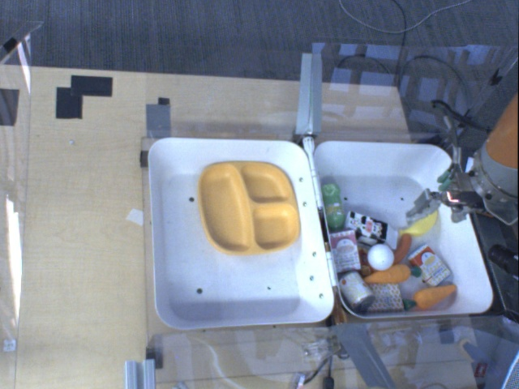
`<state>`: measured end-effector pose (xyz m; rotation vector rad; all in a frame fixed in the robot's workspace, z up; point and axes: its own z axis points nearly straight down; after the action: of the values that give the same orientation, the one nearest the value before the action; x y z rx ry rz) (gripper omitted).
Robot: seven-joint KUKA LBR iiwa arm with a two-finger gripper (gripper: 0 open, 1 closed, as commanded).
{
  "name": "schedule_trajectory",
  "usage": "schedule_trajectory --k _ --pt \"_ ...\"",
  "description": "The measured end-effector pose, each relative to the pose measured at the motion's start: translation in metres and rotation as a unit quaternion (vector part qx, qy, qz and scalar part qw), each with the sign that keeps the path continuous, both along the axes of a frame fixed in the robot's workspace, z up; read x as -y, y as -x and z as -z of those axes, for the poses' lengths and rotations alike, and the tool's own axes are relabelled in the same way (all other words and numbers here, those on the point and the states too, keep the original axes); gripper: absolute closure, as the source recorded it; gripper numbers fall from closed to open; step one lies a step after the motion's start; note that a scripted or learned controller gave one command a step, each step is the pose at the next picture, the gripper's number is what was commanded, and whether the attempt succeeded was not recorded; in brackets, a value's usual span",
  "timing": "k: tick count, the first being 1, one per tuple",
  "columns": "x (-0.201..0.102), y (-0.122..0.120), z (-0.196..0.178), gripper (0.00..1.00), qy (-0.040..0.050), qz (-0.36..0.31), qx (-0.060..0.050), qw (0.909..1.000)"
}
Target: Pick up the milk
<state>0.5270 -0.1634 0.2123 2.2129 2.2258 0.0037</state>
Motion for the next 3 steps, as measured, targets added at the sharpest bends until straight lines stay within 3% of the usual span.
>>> schedule_trajectory --k 1,2,3 --pt "-0.001 -0.002 -0.011 1.0 0.0004 -0.002 0.003 1.0" --pt "-0.003 0.006 -0.044 1.0 0.0004 0.039 0.001 0.9992" --pt "-0.003 0.006 -0.044 0.0 0.0003 0.039 0.001 0.9992"
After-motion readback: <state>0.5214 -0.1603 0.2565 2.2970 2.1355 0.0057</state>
